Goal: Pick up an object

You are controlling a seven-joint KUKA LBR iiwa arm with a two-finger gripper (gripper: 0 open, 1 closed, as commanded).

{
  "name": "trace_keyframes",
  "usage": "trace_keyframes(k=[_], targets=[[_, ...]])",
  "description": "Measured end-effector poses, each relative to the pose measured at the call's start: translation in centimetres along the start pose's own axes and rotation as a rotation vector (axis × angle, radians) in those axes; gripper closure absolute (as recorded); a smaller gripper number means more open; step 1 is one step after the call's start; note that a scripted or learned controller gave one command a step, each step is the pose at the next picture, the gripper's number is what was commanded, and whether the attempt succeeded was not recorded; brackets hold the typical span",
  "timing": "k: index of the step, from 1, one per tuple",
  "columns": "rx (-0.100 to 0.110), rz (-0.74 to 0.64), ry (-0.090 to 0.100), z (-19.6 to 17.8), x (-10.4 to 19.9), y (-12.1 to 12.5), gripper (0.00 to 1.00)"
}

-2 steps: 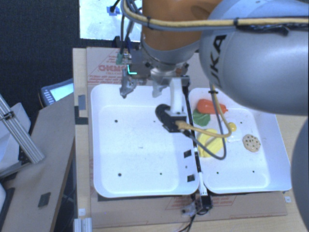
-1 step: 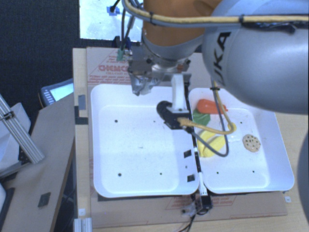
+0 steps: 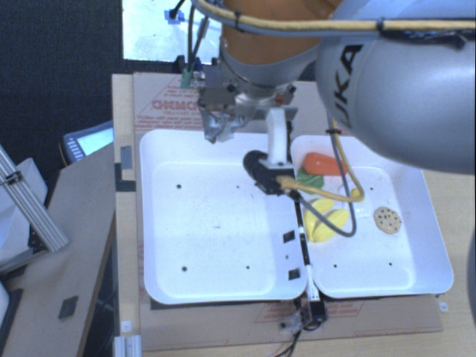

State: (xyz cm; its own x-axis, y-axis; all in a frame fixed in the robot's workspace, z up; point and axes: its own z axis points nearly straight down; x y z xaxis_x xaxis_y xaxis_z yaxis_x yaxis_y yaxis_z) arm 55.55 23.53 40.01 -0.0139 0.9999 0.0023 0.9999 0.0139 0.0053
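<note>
My gripper (image 3: 218,127) hangs over the far edge of the left bin (image 3: 208,229), near its middle, with nothing visible in it. The objects lie in the right bin (image 3: 372,274). An orange-red piece (image 3: 324,162) sits at the bin's far left, and a small green piece (image 3: 311,178) touches it in front. A yellow object (image 3: 328,222) lies nearer, partly crossed by the robot's cable. A round tan cookie (image 3: 387,219) rests to the right of it. The large grey arm hides the far right corner of that bin.
Both bins rest on a cardboard sheet (image 3: 163,106) on the bench. A metal rail (image 3: 30,207) and a small screen (image 3: 88,141) stand off to the left, outside the bins.
</note>
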Motion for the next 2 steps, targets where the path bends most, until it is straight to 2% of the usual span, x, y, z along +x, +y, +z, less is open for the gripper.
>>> trace_keyframes(k=[1,2], targets=[[0.002,0.007,0.001,-5.0,0.1,-6.1,1.00],[0.005,0.008,-0.001,-3.4,0.0,-6.9,1.00]])
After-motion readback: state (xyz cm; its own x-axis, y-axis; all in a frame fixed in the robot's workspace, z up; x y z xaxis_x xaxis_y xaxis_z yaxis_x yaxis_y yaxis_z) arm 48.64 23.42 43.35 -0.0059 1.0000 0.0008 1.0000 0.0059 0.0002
